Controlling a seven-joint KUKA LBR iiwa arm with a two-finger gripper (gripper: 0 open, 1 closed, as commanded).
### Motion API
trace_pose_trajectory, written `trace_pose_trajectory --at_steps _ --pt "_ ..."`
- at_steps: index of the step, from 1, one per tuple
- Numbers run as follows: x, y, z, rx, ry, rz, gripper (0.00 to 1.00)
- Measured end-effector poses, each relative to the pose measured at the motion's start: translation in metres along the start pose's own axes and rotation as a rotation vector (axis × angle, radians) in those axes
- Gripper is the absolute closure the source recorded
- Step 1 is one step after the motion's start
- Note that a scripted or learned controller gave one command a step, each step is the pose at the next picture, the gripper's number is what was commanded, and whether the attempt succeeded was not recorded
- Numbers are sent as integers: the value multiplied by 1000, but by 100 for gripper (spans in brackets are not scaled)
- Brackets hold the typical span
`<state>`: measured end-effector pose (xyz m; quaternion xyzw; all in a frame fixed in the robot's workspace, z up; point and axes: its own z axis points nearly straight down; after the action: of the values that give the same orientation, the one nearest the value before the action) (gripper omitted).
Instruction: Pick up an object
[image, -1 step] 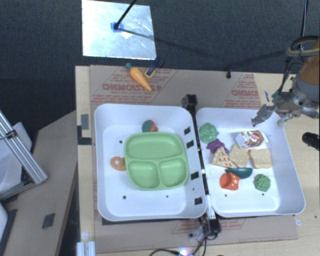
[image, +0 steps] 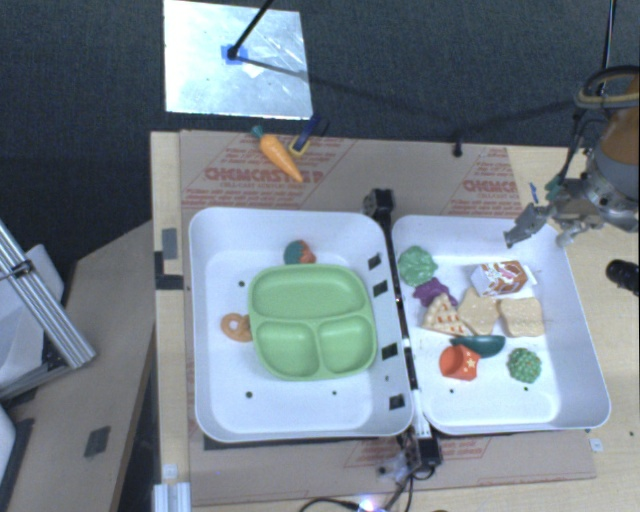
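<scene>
tan bench (image: 120, 300), cardboard sheet (image: 400, 165) under bins, dark carpet (image: 80, 100) behind

right bin (image: 575, 330) toys | lettuce (image: 416, 265) far-left corner | wrapped snack (image: 499, 278) centre-back | bread slices (image: 500, 316) middle | red pepper (image: 459, 363) front-left | broccoli (image: 524, 365) front-right

We look down at a slant from above on two bins (image: 400, 300), arm (image: 610, 170) at three o'clock.
</scene>
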<state>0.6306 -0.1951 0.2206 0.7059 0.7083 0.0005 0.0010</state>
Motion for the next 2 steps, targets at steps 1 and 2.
trace_pose_trajectory --at_steps 1,2 --pt "6 -1 42 3 1 -2 0" --pt "1 8 93 0 0 -3 0"
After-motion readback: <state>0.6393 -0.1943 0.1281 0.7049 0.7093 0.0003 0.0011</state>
